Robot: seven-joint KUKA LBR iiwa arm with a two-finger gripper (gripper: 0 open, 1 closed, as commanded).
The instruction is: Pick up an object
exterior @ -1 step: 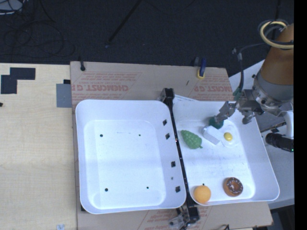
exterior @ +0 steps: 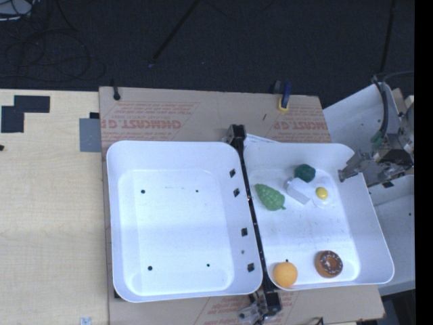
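Note:
The right bin (exterior: 365, 249) holds several small items. A light green bumpy toy (exterior: 269, 197) lies near its left wall. A dark green round piece (exterior: 305, 172), a white block (exterior: 297, 191) and a fried-egg toy (exterior: 321, 194) sit close together toward the back. An orange ball (exterior: 285, 274) and a brown donut (exterior: 329, 263) rest at the front edge. My gripper (exterior: 371, 166) hangs at the right bin's far right rim, to the right of the egg toy and apart from every item. Nothing is seen held in it.
The left bin (exterior: 122, 181) stands beside the right one, with a black divider clip strip (exterior: 245, 208) between them. Both rest on a cardboard sheet (exterior: 203, 117) on the wooden bench. A blue-and-yellow clamp (exterior: 284, 97) sits at the cardboard's back edge.

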